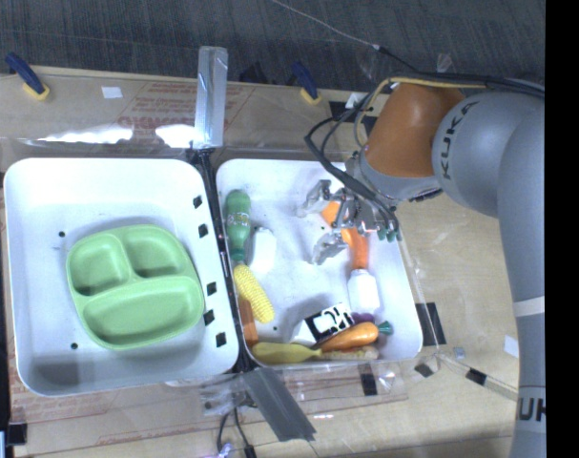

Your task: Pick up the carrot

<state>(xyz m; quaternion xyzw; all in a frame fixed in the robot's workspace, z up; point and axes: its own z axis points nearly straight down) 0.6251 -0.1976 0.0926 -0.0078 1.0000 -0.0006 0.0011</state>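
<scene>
Arm [480,160] in from the right, orange band above the wrist, reaching over the upper right part of the right bin [289,175]. End effector [329,222] low inside that bin, metal fingers [320,196] spread apart, one near the top and one lower down. Orange carrot [359,248] seen between and just beside the fingers, lying roughly upright along the bin's right side; contact probable but grip not confirmable, partly hidden by wrist hardware. Fingers open around it, not closed.

Other contents of right bin: green bottle-like item [237,216] along left wall, white object [263,250] just beside it, corn cob [254,294] below, yellow banana [284,353] at the bottom edge, second orange vegetable with green tip [354,334] near bottom right, small white bottle [363,292] just below the carrot, black-and-white item [327,321] near the bottom.

Left bin [31,189] holding a green divided plate [134,282]. Both bins side by side on the desk [461,284].
</scene>
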